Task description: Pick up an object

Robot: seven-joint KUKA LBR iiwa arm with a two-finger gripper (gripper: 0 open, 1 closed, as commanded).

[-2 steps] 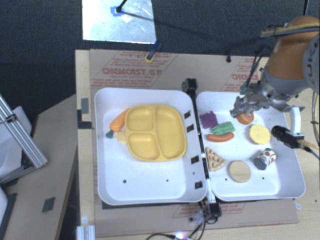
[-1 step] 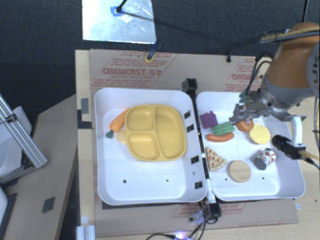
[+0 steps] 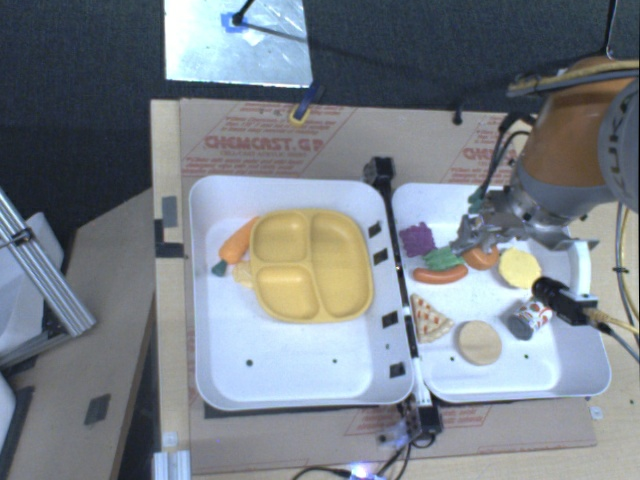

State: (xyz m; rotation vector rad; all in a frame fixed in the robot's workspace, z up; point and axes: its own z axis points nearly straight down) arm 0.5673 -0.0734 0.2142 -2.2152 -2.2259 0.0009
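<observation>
While the grey arm with the orange band (image 3: 575, 138) reaches in from three o'clock, its gripper (image 3: 478, 236) hangs over the right shallow white bin (image 3: 580, 368), finger state impossible to tell. The yellow three-compartment plastic tray (image 3: 305, 265) fills the left shallow white bin (image 3: 215, 368). A flat orange hot-dog toy (image 3: 440, 274) lies at seven o'clock of the gripper.

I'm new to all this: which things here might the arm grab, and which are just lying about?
Might grab, near the gripper: purple grapes, hot dog, pizza slice, tan disc, yellow disc.

Lying about: yellow tray, carrot, foil sheet.
</observation>
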